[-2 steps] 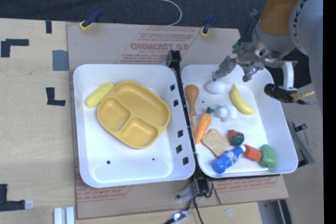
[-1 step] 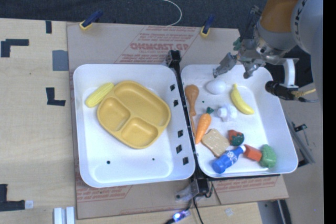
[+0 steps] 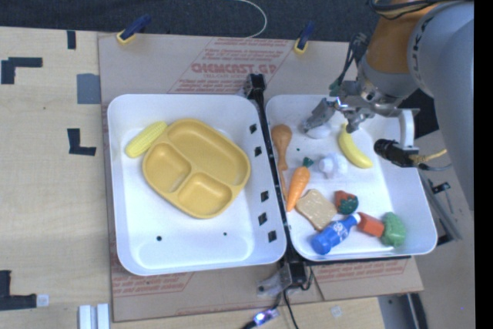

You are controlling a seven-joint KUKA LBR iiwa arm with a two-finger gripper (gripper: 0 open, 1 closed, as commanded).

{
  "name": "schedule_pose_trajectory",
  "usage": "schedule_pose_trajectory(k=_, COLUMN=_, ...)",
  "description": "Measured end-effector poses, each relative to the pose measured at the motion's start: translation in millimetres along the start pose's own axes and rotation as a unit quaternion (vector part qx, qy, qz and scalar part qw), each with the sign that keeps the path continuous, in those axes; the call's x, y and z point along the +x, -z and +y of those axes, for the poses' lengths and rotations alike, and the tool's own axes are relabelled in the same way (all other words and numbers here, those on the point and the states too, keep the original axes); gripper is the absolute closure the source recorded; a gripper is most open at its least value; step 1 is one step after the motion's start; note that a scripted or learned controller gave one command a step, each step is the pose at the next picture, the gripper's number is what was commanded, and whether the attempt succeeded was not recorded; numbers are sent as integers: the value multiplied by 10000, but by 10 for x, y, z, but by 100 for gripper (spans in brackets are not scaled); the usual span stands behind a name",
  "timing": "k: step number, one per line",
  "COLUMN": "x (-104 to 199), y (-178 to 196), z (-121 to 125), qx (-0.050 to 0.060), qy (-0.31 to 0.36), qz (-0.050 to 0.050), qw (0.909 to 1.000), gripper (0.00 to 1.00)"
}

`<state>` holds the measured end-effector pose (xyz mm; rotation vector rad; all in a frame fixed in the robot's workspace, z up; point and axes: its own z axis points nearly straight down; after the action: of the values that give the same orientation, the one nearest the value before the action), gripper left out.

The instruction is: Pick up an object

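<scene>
Open and empty above the right bin (image 3: 400, 243), the gripper (image 3: 337, 117) could nudge the banana (image 3: 354, 149) aside if it closes off-centre.

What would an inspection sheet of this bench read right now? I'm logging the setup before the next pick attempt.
Surface: two white bins, left bin and right bin, on a cardboard sheet.
Job's things: in the right bin, banana, carrot, toast slice, blue bottle, drumstick, green piece.
Clutter: yellow divided tray and corn cob in the left bin.
Grippers: gripper above the right bin's far end, nothing seen between its fingers.
Cables: white cable behind the bins.
Surroundings: two clamps on the cardboard's far edge.
</scene>
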<state>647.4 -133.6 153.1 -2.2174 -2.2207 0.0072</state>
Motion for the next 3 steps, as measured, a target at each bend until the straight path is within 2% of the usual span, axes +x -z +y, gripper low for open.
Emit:
schedule_pose_trajectory(k=1, x=-73, y=-600, z=-59, qx=13, qy=-4, qz=2, qw=10000, gripper=0)
schedule_pose_trajectory(k=2, x=-64, y=-695, z=-62, qx=-14, qy=4, qz=-3, qw=10000, gripper=0)
schedule_pose_trajectory(k=3, x=-59, y=-587, z=-58, qx=-18, qy=8, qz=-4, qw=10000, gripper=100)
